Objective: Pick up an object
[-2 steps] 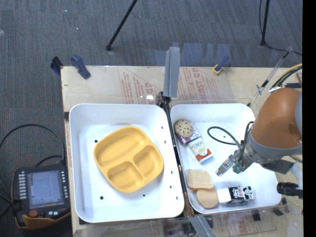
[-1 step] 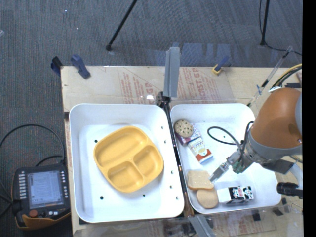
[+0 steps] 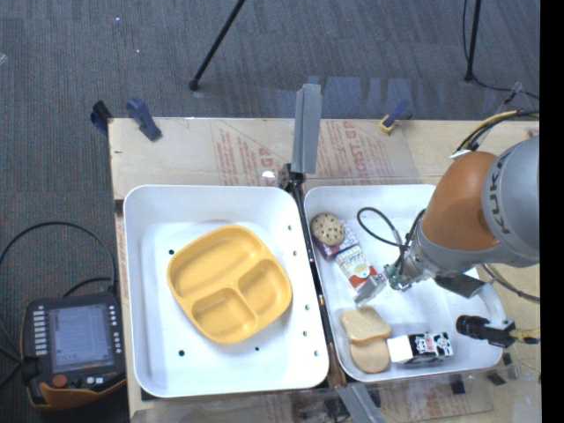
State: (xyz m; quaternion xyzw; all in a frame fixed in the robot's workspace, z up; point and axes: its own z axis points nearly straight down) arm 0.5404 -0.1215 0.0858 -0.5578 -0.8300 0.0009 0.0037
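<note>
Dark carpet surrounds the bench. Reaching from the right, the arm bends down into the right bin, its gripper low beside a small carton; whether the claw grips anything cannot be told. Bread slices lie nearer.

We read this as a robotics lab. A plywood bench stands on dark grey carpet, with blue clamps at its back edge. Tripod legs stand behind it (what they carry is cut off). A teach pendant with a cable lies on the floor beside the bench. The grey and orange arm carries KUKA lettering.
</note>
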